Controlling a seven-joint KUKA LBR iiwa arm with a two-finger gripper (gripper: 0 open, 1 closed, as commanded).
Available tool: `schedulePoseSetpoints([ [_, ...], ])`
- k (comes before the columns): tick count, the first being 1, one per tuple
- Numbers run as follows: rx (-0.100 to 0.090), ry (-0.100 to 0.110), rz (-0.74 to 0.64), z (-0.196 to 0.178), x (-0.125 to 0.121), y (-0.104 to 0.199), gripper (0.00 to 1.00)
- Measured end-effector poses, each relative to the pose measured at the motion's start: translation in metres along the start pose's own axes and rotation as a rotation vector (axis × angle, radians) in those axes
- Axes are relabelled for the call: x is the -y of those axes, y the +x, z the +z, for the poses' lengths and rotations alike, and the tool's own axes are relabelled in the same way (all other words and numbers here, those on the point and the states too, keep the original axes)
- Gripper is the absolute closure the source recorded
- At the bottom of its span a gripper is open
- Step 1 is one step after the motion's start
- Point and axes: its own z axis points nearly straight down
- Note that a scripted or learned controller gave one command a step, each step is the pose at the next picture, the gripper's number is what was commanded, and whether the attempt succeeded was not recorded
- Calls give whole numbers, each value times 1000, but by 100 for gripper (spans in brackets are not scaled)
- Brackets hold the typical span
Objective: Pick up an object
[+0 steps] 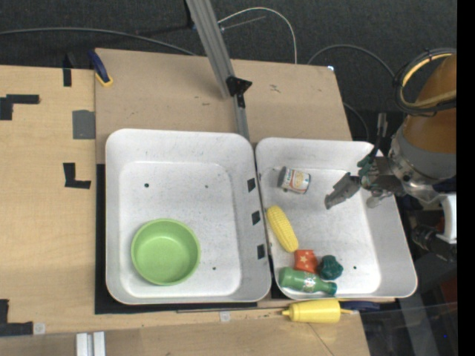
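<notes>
- The corn [282, 228] lies in the right bin [386, 273], its long axis running from upper left to lower right.
- The gripper [349, 191] hovers over that bin, fingers spread, grasping nothing.
- A can [295, 180], a red piece [305, 259] and a green bottle [306, 282] share the bin.
- The left bin [178, 154] holds a green bowl [165, 251].
- A yellow bottle [315, 312] lies on the bench [163, 87].

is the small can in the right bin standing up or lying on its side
Lying on its side. The can shows its labelled wall from above, with its round ends facing left and right across the right bin floor.
</notes>
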Motion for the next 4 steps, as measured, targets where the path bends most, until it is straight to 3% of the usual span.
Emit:
schedulePoseSetpoints([
  [1, 0, 0, 0, 0, 0, 0, 0],
  [3, -1, 6, 2, 112, -7, 2, 0],
  [4, -1, 6, 3, 157, 0, 4, 0],
])
